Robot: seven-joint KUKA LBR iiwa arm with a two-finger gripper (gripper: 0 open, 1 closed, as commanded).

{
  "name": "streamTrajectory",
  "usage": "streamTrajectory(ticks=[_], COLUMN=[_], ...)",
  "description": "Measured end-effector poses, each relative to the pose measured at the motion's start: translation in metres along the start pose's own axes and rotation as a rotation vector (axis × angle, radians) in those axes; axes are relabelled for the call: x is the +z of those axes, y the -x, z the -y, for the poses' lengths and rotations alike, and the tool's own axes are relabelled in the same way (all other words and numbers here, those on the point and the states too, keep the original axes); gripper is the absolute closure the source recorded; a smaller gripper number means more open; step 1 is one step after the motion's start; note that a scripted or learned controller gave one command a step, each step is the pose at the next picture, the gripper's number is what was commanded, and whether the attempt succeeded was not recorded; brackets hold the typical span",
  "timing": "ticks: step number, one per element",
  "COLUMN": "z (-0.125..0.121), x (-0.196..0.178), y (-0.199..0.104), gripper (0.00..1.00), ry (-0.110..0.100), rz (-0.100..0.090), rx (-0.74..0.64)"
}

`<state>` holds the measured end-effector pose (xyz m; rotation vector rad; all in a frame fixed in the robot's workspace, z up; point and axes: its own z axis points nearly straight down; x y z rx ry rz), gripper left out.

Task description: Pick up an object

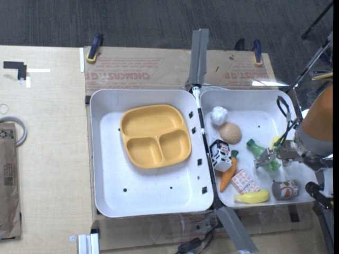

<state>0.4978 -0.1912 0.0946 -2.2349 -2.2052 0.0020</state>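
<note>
gripper (266, 158) is lowered in the right bin (249, 102) at the green toy (258, 150) (finger state: cannot tell). nothing is lifted; grasp and lift remain.

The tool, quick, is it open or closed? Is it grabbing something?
Tool: right on the green toy in the right bin, but whether it is open, closed or grabbing it cannot be told.
</note>
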Motion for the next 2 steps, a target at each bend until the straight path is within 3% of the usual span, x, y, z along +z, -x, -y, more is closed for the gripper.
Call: streamTrajectory(ticks=[1,2], z=[0.000,-0.029], x=[-0.009,-0.110], y=[0.000,-0.025], gripper=[1.00,1.00], ry=[-0.001,0.000], rz=[0.000,0.001], rx=[0.002,0.146])
